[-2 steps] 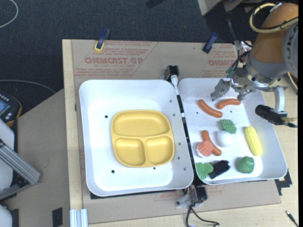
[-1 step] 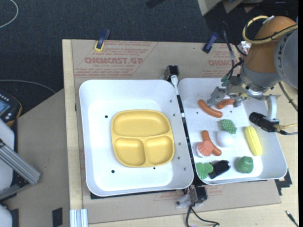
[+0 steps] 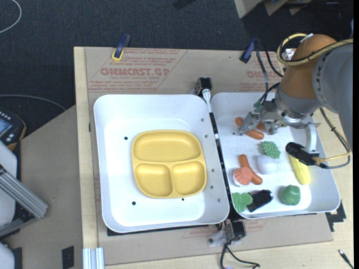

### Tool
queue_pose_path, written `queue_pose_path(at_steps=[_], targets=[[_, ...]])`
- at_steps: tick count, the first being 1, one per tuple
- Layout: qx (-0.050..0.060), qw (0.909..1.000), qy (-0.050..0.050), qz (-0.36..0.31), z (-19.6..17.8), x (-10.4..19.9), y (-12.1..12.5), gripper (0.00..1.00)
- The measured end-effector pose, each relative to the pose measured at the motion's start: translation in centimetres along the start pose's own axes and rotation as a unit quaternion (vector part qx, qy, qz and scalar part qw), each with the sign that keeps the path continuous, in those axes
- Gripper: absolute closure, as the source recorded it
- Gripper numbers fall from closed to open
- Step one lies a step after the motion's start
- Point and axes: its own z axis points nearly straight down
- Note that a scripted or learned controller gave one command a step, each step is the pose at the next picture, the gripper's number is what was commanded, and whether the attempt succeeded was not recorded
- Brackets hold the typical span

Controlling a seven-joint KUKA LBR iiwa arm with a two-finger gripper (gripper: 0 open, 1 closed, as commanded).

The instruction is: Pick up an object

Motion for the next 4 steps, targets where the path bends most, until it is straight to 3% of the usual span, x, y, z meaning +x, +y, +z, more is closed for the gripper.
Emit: queue_pose_path(at_steps=[1,3,4], targets=[[-0.003,1.0,-0.001,0.0,-1.4,0.0,0.1,1.0],[-0.006,1.0,-0.002,0.0,-13.1,-1.2,0.3,1.0],[-0.005,1.0,-0.001,0.0,-14.4,-1.2,0.3,1.0]])
